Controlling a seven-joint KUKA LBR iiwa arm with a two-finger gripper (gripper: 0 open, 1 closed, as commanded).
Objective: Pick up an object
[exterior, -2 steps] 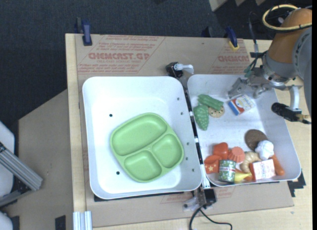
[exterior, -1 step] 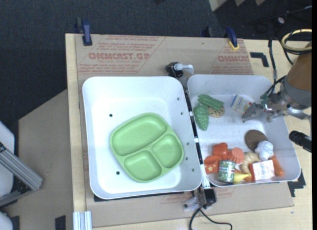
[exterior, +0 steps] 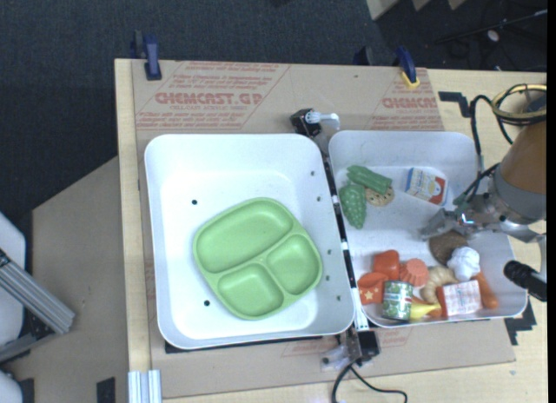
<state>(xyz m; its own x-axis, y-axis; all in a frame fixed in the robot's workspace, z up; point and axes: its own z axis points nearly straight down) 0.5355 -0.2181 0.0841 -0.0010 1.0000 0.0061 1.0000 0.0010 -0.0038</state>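
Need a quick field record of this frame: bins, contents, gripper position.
left bin: holds a green divided plate, three compartments
right bin: holds a pile of toy foods
near right bin's back: green pickles, small white carton
near right bin's front: red tomato pieces, small can with green label, red-labelled packet, white garlic-like piece
gripper: low over the right bin's right side, above a brown item
held object: none seen between the fingers

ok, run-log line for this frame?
phase: reaching | gripper: low in right bin, near brown item | held: nothing seen | left bin: green divided plate
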